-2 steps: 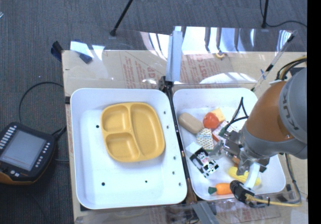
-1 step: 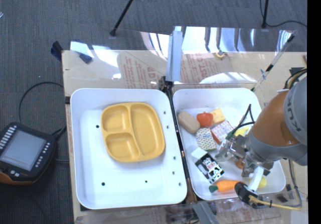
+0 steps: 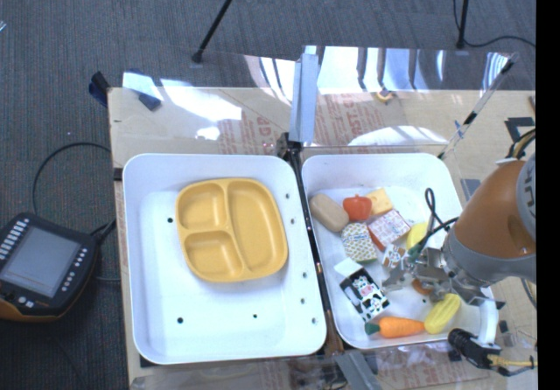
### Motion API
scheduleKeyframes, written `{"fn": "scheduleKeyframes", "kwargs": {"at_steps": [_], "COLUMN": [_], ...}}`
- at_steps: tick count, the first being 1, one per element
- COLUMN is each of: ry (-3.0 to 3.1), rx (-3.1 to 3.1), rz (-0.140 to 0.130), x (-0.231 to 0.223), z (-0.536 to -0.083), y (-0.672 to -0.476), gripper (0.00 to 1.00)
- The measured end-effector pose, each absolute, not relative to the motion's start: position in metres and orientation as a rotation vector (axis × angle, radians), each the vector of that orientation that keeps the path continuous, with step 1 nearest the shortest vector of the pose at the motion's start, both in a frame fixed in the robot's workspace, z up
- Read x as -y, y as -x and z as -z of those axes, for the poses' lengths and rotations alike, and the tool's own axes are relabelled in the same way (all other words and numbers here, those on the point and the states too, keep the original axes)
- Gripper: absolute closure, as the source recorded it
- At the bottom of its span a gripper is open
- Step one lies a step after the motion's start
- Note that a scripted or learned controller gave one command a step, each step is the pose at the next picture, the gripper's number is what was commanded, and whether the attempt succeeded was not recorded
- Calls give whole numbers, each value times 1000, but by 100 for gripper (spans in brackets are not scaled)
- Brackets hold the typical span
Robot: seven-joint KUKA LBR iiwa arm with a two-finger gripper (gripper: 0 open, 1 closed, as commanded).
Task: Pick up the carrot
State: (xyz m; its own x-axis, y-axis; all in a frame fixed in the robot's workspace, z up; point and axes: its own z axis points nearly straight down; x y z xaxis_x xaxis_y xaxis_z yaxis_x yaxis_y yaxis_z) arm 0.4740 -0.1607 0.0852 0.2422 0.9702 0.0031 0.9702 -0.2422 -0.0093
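Observation:
The carrot (image 3: 400,326), orange with a green tip on its left end, lies flat near the front edge of the right bin (image 3: 442,171). My gripper (image 3: 408,267) hangs low over the bin's right middle, a little behind the carrot and apart from it. Its metal parts sit among the toys, and a small orange object (image 3: 424,286) shows just below it. The arm's orange band (image 3: 494,220) comes in from the right.
The right bin is crowded: a cow-patterned carton (image 3: 363,293) left of the carrot, a yellow fruit (image 3: 442,312) to its right, and a patterned ball (image 3: 358,241), red-and-white box (image 3: 388,226), tomato (image 3: 356,207) and tan loaf (image 3: 328,212) behind. The left bin (image 3: 157,292) holds a yellow divided plate (image 3: 232,229).

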Motion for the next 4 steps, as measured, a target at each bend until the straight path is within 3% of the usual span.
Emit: {"fn": "scheduleKeyframes", "kwargs": {"at_steps": [1,2,3,4], "ry": [1996,2138,2304,2366], "rx": [2419,2299,2131,2059], "rz": [-2,1,-3,-6], "x": [159,120,142,128], "z": [-86,-176,-208,-223], "y": [-544,-503,-567,-487], "gripper": [0,0,0,0]}}
